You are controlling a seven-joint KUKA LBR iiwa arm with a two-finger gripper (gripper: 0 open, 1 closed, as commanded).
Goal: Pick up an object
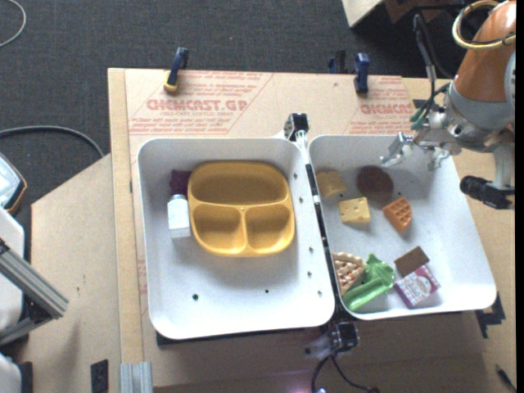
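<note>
- Gripper (417, 150) hangs over the far right corner of the right bin (458, 207), fingers spread apart, nothing between them.
- Nearest candidate: dark brown round patty (376, 183), just beside and below the fingers; waffle piece (399, 214) and cheese wedge (354, 210) a little further in.
- Risk: patty looks flat and low; fingers could close above it or skid off.
- Risk: working this near the bin wall may mean a clipped rim.
- Left bin (155, 219) holds a yellow divided plate (241, 207).
</note>
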